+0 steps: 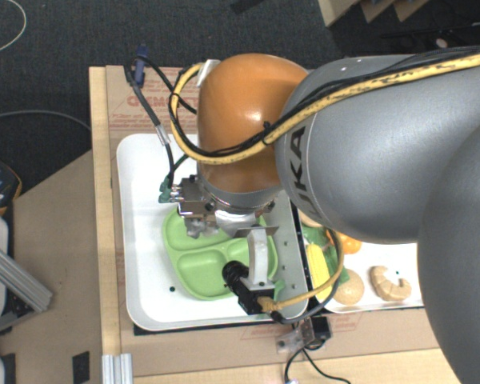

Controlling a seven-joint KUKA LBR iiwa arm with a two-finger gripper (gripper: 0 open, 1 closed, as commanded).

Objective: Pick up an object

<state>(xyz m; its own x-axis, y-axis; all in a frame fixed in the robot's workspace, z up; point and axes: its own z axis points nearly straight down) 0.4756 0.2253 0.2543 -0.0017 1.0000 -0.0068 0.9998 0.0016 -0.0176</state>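
From my remote seat I see the grey arm with its orange wrist dome (240, 118) hanging low over the left shallow white bin (140, 238), covering most of it, and the jaws are buried under the wrist, so I cannot tell whether they are open or closed. A light green moulded plastic tray (194, 272) lies in that bin, partly beneath the wrist (nothing visibly lifted). In the right bin sit a yellow piece (318, 264), a tan rounded lump (350, 289) and a beige shell-like item (390, 283).
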